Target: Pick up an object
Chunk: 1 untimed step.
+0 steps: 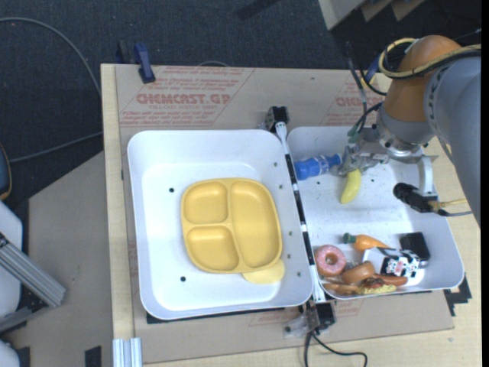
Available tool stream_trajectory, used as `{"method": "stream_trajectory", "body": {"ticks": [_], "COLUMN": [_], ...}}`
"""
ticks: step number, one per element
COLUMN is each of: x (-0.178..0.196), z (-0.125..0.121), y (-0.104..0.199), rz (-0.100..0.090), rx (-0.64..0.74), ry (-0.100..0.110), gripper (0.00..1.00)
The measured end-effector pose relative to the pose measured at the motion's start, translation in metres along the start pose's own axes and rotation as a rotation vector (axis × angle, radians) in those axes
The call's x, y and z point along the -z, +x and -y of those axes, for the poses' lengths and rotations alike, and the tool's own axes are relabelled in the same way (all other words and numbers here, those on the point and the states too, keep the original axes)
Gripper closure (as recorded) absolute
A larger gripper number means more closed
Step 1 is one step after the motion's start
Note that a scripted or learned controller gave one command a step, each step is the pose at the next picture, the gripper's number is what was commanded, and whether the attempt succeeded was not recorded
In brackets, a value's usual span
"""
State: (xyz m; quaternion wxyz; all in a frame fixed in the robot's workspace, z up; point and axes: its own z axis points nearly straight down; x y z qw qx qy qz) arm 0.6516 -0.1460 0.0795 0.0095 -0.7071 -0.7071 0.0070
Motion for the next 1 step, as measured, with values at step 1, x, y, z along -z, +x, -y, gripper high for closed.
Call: {"method": "stream_trajectory", "body": {"ticks": [1], "x": [0.1054], "z": [0.0336], "y": [0.0702], "rz": [0.003], "rx": [0.002], "ry": [-0.026], "gripper": [1.0]}}
